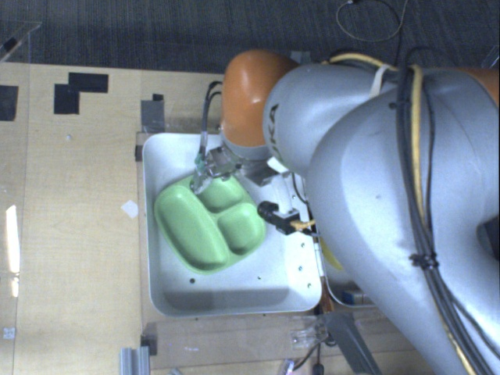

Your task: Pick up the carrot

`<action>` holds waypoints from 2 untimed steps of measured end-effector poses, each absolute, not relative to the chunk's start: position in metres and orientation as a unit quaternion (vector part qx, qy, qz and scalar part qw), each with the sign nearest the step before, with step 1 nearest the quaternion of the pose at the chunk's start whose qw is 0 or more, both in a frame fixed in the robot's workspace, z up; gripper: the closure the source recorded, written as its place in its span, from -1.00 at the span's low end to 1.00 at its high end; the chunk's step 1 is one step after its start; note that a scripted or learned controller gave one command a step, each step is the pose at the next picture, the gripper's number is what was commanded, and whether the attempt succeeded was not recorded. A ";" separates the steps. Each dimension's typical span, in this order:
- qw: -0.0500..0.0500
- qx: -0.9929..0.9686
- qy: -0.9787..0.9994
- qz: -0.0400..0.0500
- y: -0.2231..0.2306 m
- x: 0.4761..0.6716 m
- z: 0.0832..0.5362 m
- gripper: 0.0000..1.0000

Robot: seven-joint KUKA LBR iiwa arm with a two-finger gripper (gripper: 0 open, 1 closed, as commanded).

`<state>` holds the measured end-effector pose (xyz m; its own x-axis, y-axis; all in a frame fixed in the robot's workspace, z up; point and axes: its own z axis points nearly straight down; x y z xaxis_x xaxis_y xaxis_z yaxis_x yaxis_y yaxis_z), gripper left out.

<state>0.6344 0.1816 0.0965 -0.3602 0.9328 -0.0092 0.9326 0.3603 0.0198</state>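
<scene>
Camera view has the tool (205, 170) low over the green divided tray's (209, 226) twelve-o'clock rim, inside the left white bin (168, 291). I cannot tell how it is set. No carrot can be made out; the arm may be covering it, judging by its reach.

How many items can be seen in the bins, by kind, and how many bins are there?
Green divided tray: 1, lying in the left white bin
White bins: 2, the right bin mostly covered by the arm
Total: 3
The end effector sits at the tray's upper edge.
</scene>
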 end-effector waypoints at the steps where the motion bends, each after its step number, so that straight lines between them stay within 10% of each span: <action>1: -0.001 0.550 0.835 -0.011 0.206 0.672 0.095 -1.00; 2: -0.010 0.417 0.909 -0.012 0.213 0.668 0.093 -1.00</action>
